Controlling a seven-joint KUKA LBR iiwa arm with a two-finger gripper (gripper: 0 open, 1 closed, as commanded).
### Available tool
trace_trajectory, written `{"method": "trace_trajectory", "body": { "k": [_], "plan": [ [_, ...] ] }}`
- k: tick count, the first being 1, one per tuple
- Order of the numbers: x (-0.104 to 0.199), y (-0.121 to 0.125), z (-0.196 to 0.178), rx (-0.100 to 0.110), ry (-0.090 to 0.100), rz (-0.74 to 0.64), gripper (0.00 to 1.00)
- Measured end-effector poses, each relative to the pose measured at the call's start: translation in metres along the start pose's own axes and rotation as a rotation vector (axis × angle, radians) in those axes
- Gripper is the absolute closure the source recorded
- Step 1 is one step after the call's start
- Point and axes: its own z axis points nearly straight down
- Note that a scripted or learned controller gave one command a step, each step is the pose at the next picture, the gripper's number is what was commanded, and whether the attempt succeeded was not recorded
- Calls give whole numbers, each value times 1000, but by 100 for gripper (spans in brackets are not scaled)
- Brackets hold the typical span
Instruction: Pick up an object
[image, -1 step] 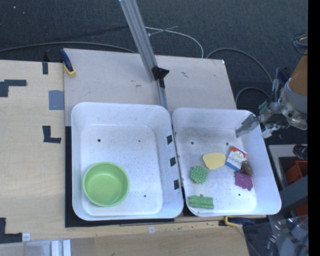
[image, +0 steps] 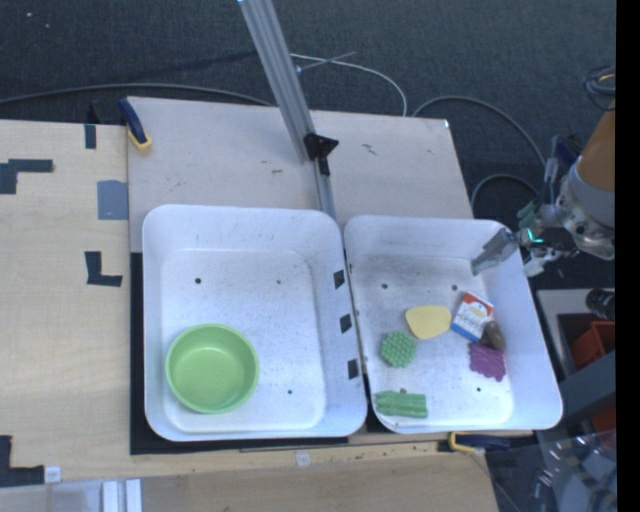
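1. The arm (image: 590, 190) reached in from the right, its claw (image: 497, 250) hanging over the upper right rim of the right bin (image: 420, 235).
2. Whether the claw was released or clenched could not be told; nothing showed between its fingers.
3. In the right bin lay a yellow flat piece (image: 428, 321), with a small white, blue and red box (image: 472, 316) just beside it on the right.
4. A purple lumpy piece (image: 488, 359) sat below the box, near the bin's right wall.
5. A round green textured piece (image: 398, 349) lay just below and left of the yellow one, and a long green piece (image: 401, 404) rested by the bin's near wall.
6. All these objects sat apart from the claw, lower in the bin.
7. The left bin (image: 240, 235) held a green bowl (image: 212, 368) in its near left corner.
8. Both bins stood side by side on the tabletop (image: 220, 140).
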Motion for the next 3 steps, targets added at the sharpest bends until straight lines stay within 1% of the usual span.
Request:
{"method": "trace_trajectory", "body": {
  "k": [1, 2, 3],
  "plan": [
    [-6, -2, 62, 7, 1, 2, 0],
    [1, 1, 109, 6, 1, 0, 0],
    [-2, 3, 156, -7, -8, 2, 0]
  ]
}}
